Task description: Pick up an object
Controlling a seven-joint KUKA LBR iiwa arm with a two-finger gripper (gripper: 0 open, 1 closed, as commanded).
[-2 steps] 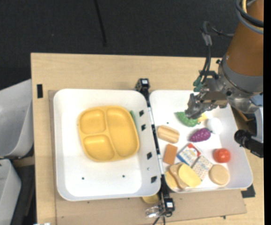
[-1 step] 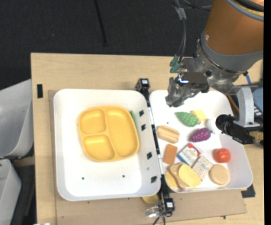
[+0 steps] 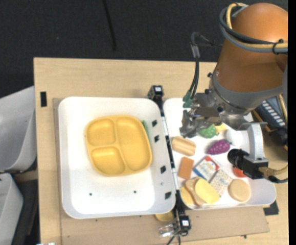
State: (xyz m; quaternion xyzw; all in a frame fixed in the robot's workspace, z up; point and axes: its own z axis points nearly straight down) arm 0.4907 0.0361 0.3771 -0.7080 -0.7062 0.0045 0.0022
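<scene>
Pincer (image 3: 191, 128) low over right bin (image 3: 263, 197)

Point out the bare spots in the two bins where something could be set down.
Left bin: open white floor all around the yellow divided plate, widest along the near edge. Right bin: crowded with toy food, the purple grapes and bread roll among them, and the gripper hangs over its far end.

A yellow divided plate (image 3: 119, 144) lies in the white left bin (image 3: 71, 188); purple grapes (image 3: 219, 147), a green toy (image 3: 207, 132), and a tan bun (image 3: 183, 146) on the pale wooden desk (image 3: 86, 75).
</scene>
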